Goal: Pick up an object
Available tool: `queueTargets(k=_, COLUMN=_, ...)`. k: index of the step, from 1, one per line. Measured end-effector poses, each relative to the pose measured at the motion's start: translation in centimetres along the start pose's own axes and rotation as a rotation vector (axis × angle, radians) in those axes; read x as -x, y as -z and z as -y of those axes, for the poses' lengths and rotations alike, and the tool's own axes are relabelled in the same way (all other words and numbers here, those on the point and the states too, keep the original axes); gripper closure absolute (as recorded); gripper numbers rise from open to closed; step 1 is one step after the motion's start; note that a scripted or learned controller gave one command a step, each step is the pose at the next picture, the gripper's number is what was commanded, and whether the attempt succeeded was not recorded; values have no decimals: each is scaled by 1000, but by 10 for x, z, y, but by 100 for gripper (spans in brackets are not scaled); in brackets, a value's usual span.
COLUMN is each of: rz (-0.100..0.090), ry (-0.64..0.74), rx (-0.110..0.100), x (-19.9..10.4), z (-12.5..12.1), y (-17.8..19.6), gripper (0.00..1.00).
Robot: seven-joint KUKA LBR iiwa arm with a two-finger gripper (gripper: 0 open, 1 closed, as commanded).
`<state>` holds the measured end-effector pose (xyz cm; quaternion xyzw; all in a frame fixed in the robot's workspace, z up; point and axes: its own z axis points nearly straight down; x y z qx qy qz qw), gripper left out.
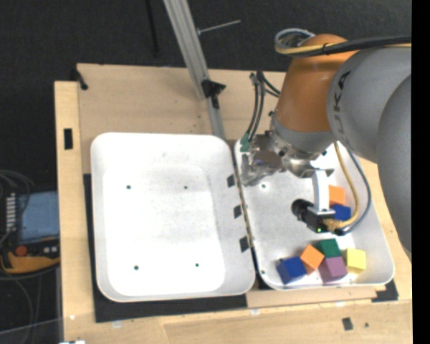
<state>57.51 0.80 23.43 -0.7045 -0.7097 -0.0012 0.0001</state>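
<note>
Blocks are clustering at the near edge of the right bin (272, 206): blue cube (291, 269), orange block (312, 256), purple cube (333, 268). I am hovering my jaws (256, 165) near its far-left corner, well apart; whether they are wide or narrow, I cannot tell. I am judging the blue cube easiest, being outermost.

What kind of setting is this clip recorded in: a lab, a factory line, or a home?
Most likely a robotics lab test bench. A grey and orange arm reaches over two shallow white bins on a plywood board, with small coloured blocks in the right bin and loose cables beside the bench.
</note>
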Motion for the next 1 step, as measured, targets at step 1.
queueTargets(k=1, rz=0, ry=1, rx=0, x=-51, z=2, y=11, gripper=100)
